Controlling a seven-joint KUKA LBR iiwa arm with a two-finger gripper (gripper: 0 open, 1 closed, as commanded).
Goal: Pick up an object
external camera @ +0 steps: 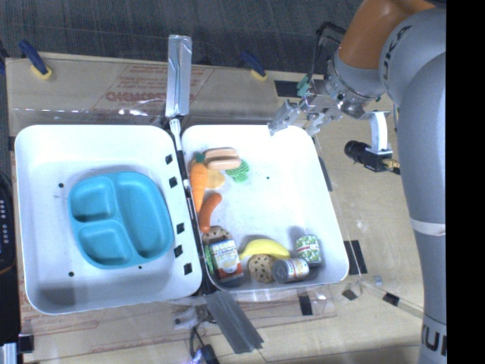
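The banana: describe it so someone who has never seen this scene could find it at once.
Start at the right-hand white bin, the one without the blue divided tray. Follow its near edge, where small items crowd together. The banana lies there, the only plain yellow curved piece, between a labelled jar on its left and a green-labelled can on its right, with a spotted round cookie just below.
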